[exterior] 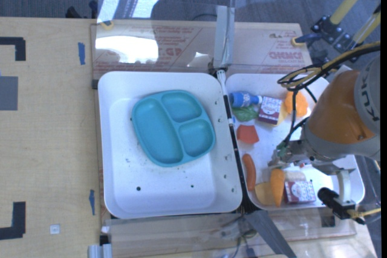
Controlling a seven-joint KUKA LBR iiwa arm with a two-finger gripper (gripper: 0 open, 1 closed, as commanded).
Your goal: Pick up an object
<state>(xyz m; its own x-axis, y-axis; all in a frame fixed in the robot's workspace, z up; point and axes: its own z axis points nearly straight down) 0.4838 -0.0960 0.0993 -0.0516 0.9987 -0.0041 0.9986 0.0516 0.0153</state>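
Orange wedge point(276, 186), red-white carton point(299, 190) beside

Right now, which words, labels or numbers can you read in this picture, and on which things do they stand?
None reads with certainty.
Clear panels behind the bins: red print, mirrored and blurred.
Arm: grey letters at the edge, cut off.
Small box and red-and-white packet in the right bin: print too small.

Left bin point(115, 184) holds a blue divided plate point(174, 127); clear panels point(157, 39) stand behind both bins; tan bench point(45, 130) with black marks at left.
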